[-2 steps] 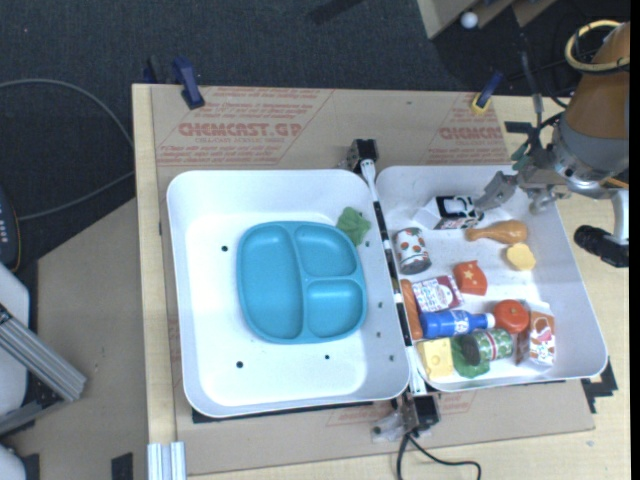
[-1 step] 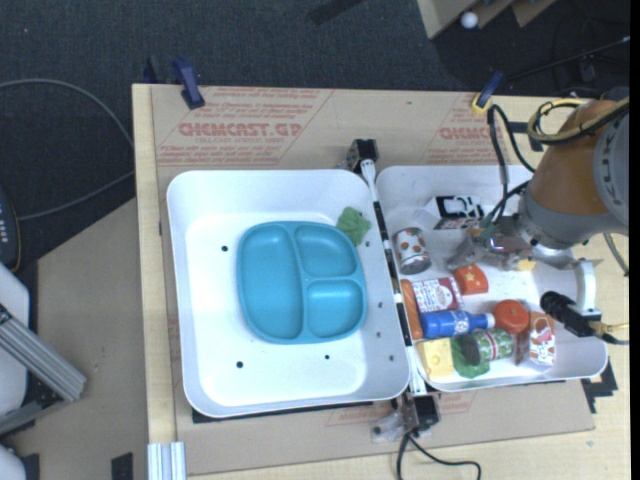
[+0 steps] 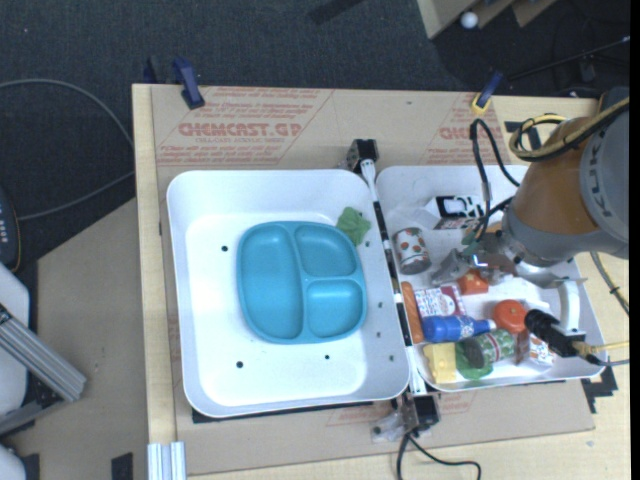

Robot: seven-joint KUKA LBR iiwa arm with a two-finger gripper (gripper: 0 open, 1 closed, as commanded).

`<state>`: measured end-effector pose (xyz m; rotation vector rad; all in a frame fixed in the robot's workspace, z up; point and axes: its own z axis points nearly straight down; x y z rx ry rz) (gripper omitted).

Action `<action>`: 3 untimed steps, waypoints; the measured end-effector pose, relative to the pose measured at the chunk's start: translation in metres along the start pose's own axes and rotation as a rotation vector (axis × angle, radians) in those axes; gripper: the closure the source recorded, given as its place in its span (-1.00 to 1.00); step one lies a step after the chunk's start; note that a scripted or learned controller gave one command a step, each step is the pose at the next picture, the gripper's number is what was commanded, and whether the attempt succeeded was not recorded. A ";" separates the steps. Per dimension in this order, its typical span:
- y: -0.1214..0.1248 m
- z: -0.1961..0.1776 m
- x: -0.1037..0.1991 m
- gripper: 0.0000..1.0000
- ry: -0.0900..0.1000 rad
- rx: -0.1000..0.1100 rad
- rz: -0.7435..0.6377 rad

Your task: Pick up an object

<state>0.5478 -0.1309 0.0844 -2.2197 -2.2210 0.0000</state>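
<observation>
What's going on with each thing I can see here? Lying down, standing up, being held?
Blue divided plate: lying flat in the left bin, right side up.
Green scrap: resting at the plate's upper right corner.
Small can: lying on its side in the right bin.
Blue bottle: lying flat among the clutter.
Green bottle: lying on its side.
End effector: low over the right bin's pile; grip hidden.
</observation>
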 end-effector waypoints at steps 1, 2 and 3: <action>0.000 -0.010 0.000 1.00 -0.001 -0.002 0.001; 0.010 -0.101 0.061 1.00 -0.001 -0.003 -0.001; 0.019 -0.119 0.080 1.00 -0.001 -0.003 -0.001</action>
